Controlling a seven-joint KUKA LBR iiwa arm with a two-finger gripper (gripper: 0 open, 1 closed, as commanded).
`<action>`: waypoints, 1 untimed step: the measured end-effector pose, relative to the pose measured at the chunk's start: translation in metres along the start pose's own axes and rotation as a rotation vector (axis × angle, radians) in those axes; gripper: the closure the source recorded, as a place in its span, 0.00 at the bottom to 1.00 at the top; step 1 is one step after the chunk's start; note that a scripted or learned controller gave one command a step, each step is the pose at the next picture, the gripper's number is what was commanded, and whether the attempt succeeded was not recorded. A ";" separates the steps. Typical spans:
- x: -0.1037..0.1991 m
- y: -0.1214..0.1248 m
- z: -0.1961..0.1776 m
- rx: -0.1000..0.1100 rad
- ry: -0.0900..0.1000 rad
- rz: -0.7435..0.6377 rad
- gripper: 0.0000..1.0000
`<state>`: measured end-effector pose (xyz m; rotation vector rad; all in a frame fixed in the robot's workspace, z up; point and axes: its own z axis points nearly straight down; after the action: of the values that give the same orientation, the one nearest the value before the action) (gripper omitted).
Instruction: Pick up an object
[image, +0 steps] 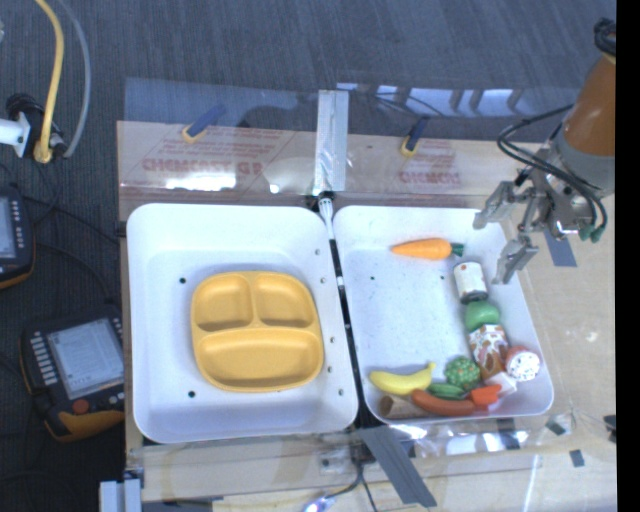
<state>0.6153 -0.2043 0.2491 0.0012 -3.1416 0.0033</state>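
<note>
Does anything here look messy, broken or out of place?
Nothing looks broken or spilled. The toy foods in the right bin are crowded along its right and near edges, the banana among them, with the carrot apart. The yellow tray sits flat in the left bin.

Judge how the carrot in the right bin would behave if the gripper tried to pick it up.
The carrot looks like smooth moulded plastic, so probably stiff, light and somewhat slippery. Its round, tapered body lies flat on the right bin floor, so it may roll or pivot if the gripper nudges it off-centre.
</note>
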 end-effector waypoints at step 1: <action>-0.001 -0.017 0.141 -0.002 0.001 0.098 0.00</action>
<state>0.6168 -0.2212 0.1083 -0.1526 -3.1368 0.0007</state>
